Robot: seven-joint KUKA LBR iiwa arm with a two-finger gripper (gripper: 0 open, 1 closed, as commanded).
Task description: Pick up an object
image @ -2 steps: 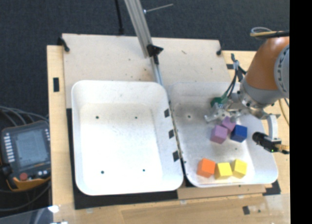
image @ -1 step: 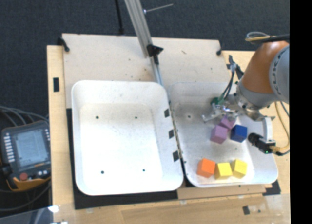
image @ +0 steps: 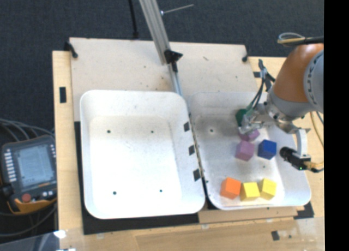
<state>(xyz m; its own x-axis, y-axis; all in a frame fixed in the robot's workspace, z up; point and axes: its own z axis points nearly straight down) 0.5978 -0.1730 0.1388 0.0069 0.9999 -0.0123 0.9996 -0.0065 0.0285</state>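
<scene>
The right bin (image: 218, 108) holds several small cubes. A purple cube (image: 245, 150) and a blue cube (image: 266, 149) lie side by side near its middle. Along the front wall sit an orange cube (image: 230, 187) and two yellow cubes (image: 251, 190) (image: 268, 188) in a row. My gripper (image: 249, 126) hangs low over the bin, just behind the purple cube. A small purple piece (image: 252, 133) shows right under its tip, touching or almost touching it. The grey and orange arm (image: 297, 83) hides the bin's back right corner.
The left bin (image: 136, 151) lies alongside, parted from the right one by a ridge with black clips (image: 192, 149). A slanted metal post (image: 155, 21) rises from behind the bins. A cable and black connector (image: 297, 160) hang off the wrist over the right rim.
</scene>
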